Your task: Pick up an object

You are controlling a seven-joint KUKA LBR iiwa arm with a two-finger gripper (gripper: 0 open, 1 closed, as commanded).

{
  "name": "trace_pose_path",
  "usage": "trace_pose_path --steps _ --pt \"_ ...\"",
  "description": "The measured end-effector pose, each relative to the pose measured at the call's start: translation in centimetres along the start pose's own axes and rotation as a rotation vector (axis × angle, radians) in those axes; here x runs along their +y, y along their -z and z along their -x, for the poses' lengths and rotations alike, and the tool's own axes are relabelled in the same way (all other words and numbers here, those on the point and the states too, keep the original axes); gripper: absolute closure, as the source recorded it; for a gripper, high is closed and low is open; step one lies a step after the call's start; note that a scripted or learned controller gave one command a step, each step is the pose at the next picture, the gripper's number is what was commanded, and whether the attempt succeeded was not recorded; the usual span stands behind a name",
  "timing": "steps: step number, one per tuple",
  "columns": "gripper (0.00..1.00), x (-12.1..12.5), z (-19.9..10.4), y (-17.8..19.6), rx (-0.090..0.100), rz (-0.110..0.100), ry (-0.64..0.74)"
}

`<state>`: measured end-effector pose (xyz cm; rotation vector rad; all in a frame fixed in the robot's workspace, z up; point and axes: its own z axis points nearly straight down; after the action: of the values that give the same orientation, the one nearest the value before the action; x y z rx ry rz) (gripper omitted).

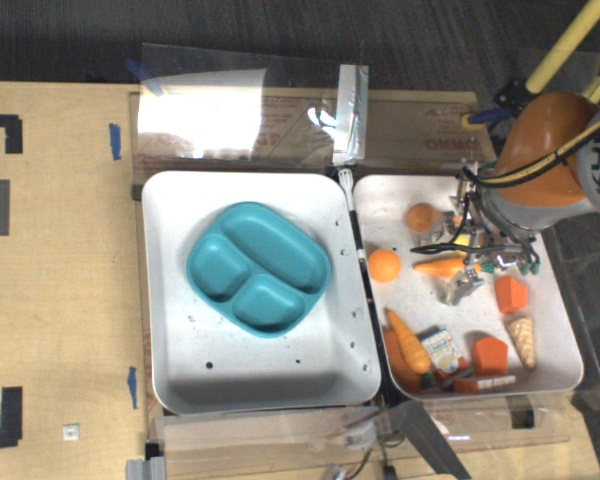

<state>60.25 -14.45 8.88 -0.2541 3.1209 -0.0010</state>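
Carrot stick (438, 265) lies flat, pointing left, right under the claw (467, 256) in the right bin (565, 368). I cannot tell how the claw is set.

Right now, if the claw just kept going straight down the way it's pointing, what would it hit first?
Probably the thin orange piece lying right under the claw in the right bin. Depth is hard to judge from above, so it may land on the bin floor beside it.
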Motion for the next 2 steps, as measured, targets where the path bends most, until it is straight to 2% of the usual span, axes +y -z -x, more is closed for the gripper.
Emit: trace_pose_path --steps 1,2 --pt "0.0 4.4 -0.7 0.1 -0.001 0.0 -0.087" --pt "1.0 4.4 -0.2 1.5 -0.015 -0.003 -0.084"
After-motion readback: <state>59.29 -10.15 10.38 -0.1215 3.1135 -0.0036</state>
